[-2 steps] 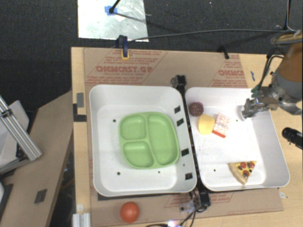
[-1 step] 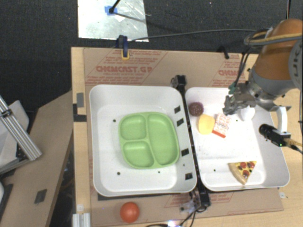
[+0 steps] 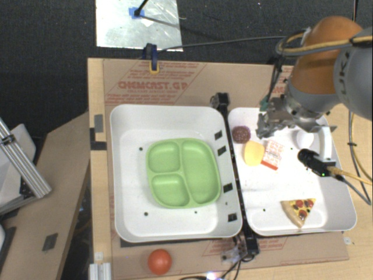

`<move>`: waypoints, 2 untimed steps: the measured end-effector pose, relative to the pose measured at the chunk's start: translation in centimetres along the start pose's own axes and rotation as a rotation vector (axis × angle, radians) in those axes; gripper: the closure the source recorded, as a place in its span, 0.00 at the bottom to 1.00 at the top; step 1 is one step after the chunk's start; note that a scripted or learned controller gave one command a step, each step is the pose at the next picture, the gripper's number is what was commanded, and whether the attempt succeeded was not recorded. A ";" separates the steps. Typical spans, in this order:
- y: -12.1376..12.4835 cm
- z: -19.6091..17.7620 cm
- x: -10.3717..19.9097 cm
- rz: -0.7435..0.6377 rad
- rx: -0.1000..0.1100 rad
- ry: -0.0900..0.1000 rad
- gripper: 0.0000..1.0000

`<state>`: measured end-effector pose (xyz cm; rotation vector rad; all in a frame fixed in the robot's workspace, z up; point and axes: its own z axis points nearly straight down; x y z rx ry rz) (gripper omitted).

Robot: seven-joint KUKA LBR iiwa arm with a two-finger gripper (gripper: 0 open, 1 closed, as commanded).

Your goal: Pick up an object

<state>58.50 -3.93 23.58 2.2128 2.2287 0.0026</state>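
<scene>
The yellow object (image 3: 253,153), lying in the right bin (image 3: 344,214) just below and left of the claw (image 3: 266,127), whose state cannot be told, is best approached squarely from above, clear of the neighbouring dark red ball (image 3: 241,134) and red-and-white packet (image 3: 272,154).

So the divided tray (image 3: 183,172) is sitting in the left bin (image 3: 125,156). The pizza slice (image 3: 299,209), lemon (image 3: 253,153) and snack packet (image 3: 272,154) are lying in the right bin (image 3: 344,214), the packet just right of the lemon, and a ball (image 3: 159,261) is resting in front of the bins.
</scene>
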 end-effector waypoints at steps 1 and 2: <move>1.0 1.3 4.8 -0.001 0.000 0.000 1.00; 2.5 1.9 10.6 -0.001 -0.001 0.000 1.00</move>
